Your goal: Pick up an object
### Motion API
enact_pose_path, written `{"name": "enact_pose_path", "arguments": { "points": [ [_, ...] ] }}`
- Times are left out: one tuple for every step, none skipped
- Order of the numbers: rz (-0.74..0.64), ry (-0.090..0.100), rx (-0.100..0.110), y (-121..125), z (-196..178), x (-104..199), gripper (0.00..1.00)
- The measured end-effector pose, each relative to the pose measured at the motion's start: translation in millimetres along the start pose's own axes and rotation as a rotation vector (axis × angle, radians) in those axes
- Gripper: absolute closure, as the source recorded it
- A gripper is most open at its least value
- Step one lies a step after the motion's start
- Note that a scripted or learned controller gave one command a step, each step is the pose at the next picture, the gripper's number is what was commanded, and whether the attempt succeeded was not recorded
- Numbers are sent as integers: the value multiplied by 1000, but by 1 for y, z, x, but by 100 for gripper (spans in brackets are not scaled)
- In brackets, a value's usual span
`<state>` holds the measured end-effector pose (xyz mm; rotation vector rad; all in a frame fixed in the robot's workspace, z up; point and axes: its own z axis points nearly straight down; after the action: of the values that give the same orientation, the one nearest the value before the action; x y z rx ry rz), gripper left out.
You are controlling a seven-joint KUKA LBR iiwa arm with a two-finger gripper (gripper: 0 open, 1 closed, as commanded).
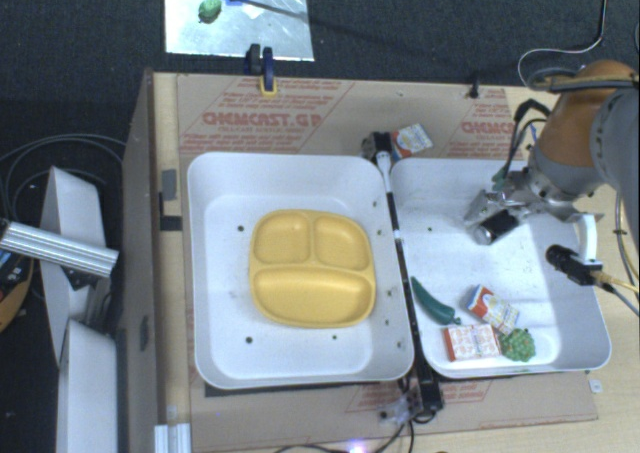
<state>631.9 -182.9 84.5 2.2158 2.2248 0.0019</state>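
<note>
The arm [585,136] reaches in from the right, and the claw [492,215] hangs low over the upper part of the right bin [440,191]. How far the claw is spread, I cannot tell from this angle, and nothing is seen in its grip. Along that bin's near edge lie a green pepper [434,301], a small red-and-white carton [494,308], a red packet [472,342] and a green leafy piece [519,344]. A yellow divided plate [311,267] sits in the left bin [225,201].
</note>
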Motion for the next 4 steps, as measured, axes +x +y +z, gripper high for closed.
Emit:
{"name": "enact_pose_path", "arguments": {
  "points": [
    [-1,-2,-5,38,-63,-24,0],
    [2,1,2,9,1,-15,0],
    [0,-1,-4,11,-11,-15,100],
    [0,-1,-4,11,-11,-15,0]
  ]
}}
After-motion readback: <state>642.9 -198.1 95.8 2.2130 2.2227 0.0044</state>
